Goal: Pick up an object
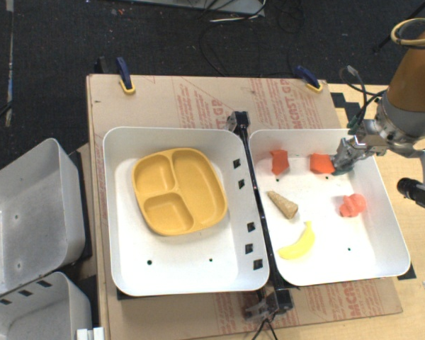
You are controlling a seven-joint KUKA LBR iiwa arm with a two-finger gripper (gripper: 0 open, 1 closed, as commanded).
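Observation:
My gripper [342, 159] hangs low over the back of the right bin [382, 261], reaching in from the right. Its tip is right against the right side of an orange block [320, 163] that rests on the bin floor. Whether the block is gripped cannot be made out. A second orange-red block [280, 161] stands farther left. A pink lump [353, 205] lies in front of the gripper. Near the bin's middle are a tan wedge [284, 205] and a yellow banana [298, 243].
The left bin [120, 190] holds a yellow divided plate [178, 190]. A black divider [253, 204] runs between the two bins. Blue-and-yellow clamps [125, 75] [309, 78] sit on the bench's back edge. Grey tubs [28, 211] stand off the bench at the left.

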